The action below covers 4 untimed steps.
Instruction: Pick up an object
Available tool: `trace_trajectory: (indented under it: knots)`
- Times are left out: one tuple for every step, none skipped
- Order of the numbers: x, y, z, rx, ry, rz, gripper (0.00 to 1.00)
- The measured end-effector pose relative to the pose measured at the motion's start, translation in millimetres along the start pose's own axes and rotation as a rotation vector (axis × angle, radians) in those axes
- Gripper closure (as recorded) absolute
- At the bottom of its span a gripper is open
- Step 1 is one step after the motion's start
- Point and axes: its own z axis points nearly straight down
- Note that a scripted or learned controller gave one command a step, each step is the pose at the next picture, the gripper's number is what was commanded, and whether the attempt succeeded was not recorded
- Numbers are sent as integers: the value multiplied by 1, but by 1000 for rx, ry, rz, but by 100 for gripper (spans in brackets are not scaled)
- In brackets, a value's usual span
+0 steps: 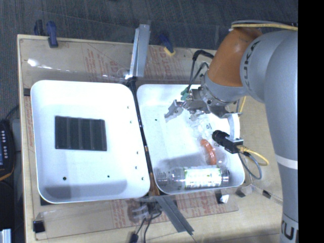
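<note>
My gripper [183,111] hangs over the upper middle of the right bin [152,135], open, with nothing between its fingers. Just below and to its right lies a crumpled clear plastic item [200,128]. An orange object [208,151] lies further down, near the bin's right wall. A clear plastic bottle with a green and white label [195,177] rests on its side along the bin's front wall. A dark ridged rectangular block [81,133] lies flat in the left bin [45,100].
The grey arm with its orange band [230,59] reaches in from the right over the right bin's far corner. A black plug with a yellow cable [225,140] hangs at the bin's right rim. A metal bar [139,49] stands behind the divide between the bins.
</note>
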Motion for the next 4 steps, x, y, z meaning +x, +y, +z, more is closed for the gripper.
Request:
trace_trajectory:
  knots:
    - [-49, -76, -39, -4, -1, -21, 0]
    - [-65, -57, -14, -3, -3, -36, 0]
    - [-67, -35, -5, -5, -2, -71, 0]
    - [-66, -31, 4, -2, 0, -114, 0]
